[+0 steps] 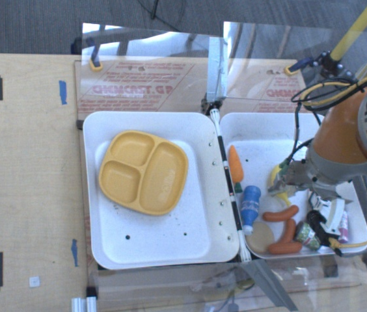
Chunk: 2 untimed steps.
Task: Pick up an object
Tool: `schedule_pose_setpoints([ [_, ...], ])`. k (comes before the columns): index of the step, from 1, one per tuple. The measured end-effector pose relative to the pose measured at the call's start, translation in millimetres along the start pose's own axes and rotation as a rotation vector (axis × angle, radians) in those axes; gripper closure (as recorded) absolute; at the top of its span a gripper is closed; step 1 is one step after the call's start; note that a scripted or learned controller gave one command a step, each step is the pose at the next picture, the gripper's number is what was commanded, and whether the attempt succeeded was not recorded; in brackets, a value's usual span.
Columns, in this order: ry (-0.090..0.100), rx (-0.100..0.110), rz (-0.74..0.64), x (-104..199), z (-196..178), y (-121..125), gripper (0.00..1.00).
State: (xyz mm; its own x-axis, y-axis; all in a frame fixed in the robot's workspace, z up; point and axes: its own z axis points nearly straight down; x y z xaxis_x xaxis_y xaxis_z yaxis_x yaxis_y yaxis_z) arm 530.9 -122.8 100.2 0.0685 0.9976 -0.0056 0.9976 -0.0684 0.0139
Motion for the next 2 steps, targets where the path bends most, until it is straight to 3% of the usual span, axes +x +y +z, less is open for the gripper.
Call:
schedule_pose_setpoints([
  [1,0.005,0.014,0.045,52,-136,36,1.0],
  [2,0.007,0.014,-0.205,22,-87,26,1.0],
])
